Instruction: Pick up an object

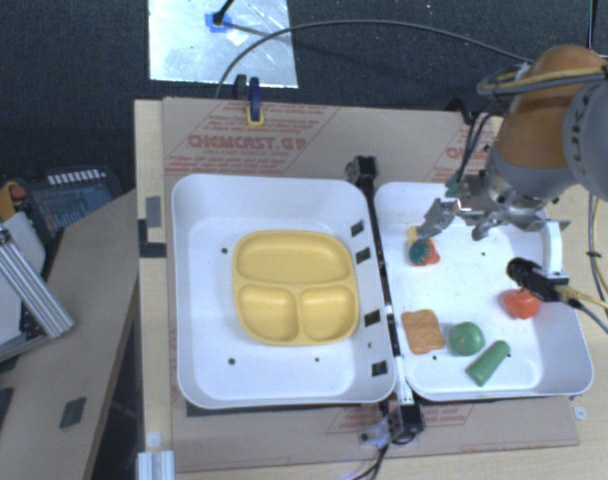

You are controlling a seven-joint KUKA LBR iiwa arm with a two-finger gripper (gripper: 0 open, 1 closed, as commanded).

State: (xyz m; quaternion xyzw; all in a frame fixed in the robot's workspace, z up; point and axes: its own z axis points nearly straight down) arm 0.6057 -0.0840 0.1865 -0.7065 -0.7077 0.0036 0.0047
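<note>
step: reach, nothing lifted | gripper (458, 220) spread wide, holding nothing, over right bin (564, 368) | small toy (422, 250) at its 7 o'clock | next: shift there, descend, close

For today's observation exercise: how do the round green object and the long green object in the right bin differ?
The round green object is ball-like and a darker green; the long green object is a lighter-green cylinder lying tilted. The round one sits beside the orange square piece; the long one lies nearer the bin's front edge. Both are green, in the right bin, and untouched.
</note>
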